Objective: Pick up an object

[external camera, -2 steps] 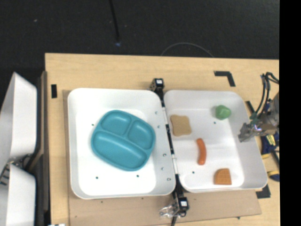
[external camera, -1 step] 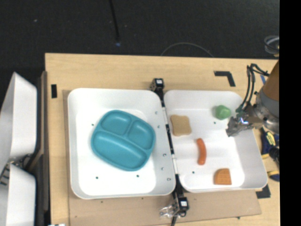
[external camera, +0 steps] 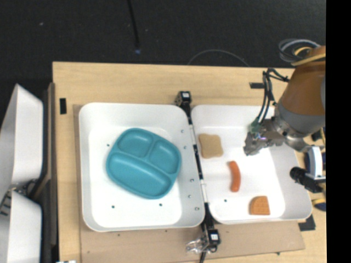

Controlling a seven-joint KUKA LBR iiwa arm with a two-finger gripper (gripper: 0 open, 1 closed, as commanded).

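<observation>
In the right bin (external camera: 285, 212) lie three small things: a tan square piece (external camera: 210, 145) near its left wall, an orange-red sausage (external camera: 235, 176) in the middle, and an orange wedge (external camera: 260, 205) near the front. My gripper (external camera: 253, 145) hangs over the right bin's upper middle, up and to the right of the sausage and right of the tan piece. Nothing shows between its tips. The arm's orange band (external camera: 307, 89) rises behind it.
The left bin (external camera: 93, 212) holds a teal divided plate (external camera: 143, 162). Black clamps (external camera: 184, 98) sit at the seam between the bins, back and front. Cables loop at the bench's right rear. A white box (external camera: 24, 141) stands off the bench's left.
</observation>
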